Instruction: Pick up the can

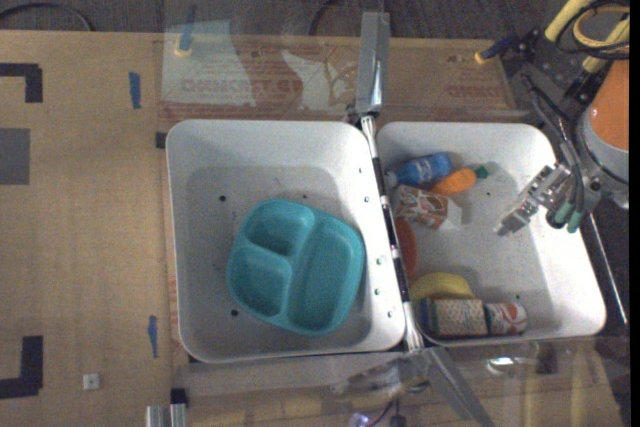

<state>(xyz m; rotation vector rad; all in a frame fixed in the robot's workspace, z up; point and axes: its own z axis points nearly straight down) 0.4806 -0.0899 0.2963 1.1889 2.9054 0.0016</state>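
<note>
Tool over right bin, can at front wall.
Camera view: one tool [527, 208] above the right bin [520, 140] near its right wall, nothing between its fingers, spread not discernible; bare floor beneath it. One can [506, 318] lying against the front wall, touching a speckled block [459, 317]. Left bin [200, 155]: one teal divided tray [295, 264], open floor around.
</note>
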